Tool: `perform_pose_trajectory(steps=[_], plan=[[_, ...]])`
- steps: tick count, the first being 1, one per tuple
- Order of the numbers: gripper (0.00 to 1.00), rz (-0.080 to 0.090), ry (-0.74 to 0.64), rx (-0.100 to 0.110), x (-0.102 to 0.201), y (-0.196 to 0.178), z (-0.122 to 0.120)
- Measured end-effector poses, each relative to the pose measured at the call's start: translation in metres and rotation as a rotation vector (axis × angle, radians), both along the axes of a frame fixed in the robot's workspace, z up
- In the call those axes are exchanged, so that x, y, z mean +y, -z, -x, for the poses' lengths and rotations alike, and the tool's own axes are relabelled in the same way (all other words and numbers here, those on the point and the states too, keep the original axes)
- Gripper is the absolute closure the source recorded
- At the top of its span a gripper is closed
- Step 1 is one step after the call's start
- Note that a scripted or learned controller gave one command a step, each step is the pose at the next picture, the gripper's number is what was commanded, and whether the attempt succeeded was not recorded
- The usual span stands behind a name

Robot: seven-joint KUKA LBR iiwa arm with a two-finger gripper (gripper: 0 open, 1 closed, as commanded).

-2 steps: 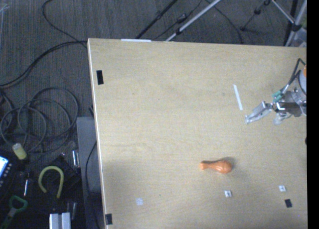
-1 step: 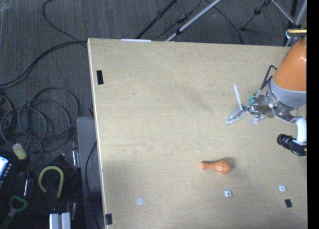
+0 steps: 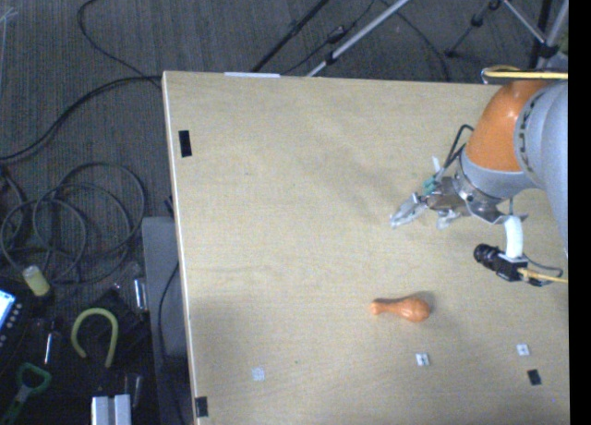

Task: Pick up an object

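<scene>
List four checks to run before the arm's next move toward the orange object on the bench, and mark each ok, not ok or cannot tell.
1. Orange object in plain view, lying alone on the bench: ok.
2. End effector over the object: not ok; it sits farther back.
3. Path between them free of other things: ok.
4. Object between the fingers: not ok.
5. Finger opening wide enough: cannot tell.

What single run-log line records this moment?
arm: right side | pincer: above bench, holding nothing | orange object: lying on bench, nearer camera than pincer, untouched
</scene>
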State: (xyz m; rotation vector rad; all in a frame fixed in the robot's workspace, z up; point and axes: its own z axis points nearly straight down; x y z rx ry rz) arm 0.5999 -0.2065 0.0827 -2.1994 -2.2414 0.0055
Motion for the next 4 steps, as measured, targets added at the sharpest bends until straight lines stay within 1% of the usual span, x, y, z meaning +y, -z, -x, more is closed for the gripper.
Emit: perform_pose_trajectory(steps=[1,2,3,4], plan=[[0.00,-0.001,-0.258,-0.003,0.052,-0.001,-0.039],[0.00,-0.001,-0.296,-0.003,0.071,-0.001,-0.064],[1.00,0.002,-0.296,-0.004,0.071,-0.011,-0.064],[0.00,0.002,-0.296,-0.003,0.071,-0.011,-0.064]])
